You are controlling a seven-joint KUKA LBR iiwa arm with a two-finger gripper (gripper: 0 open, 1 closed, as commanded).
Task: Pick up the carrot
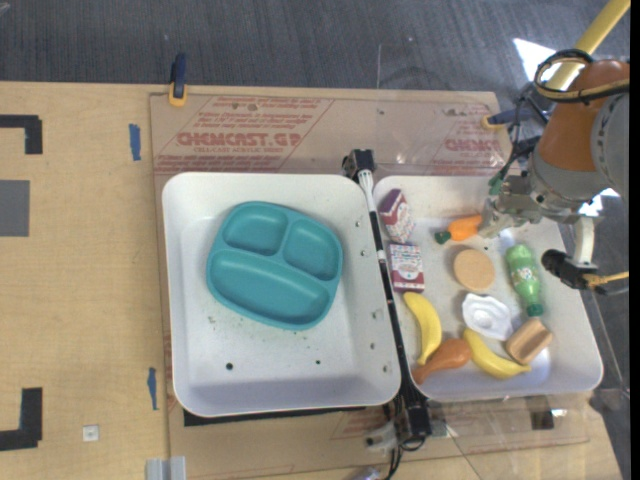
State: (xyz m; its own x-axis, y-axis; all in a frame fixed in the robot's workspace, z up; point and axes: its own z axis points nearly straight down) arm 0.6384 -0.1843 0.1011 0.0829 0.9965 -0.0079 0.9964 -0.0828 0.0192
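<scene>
While the arm (pixel 575 133) reaches in from the right side of the view, we see its pincer (pixel 497 218) low over the right bin (pixel 590 353), just beside the carrot (pixel 458 230). The carrot is small and orange with a green tip, and it lies on its side near the far edge of this bin, between a small carton (pixel 394 213) on its left and the pincer on its right. From this angle we cannot tell if the pincer is released or clenched, and we see nothing held in it.

We judge that the step in hand is the final approach to the carrot. To do it well, we think the pincer should come a little more to the left, so that it stands over the thick orange middle and not over the end. It should close across the short width of the carrot, not along its length, because the body is round and can roll or slip away. A tan round disc (pixel 474 269) lies just in front of the carrot and a green bottle (pixel 523 278) lies near it on the right, so we would descend straight and avoid pushing them. The left bin (pixel 190 298) holds a teal tray (pixel 275 264) and plays no part here.
</scene>
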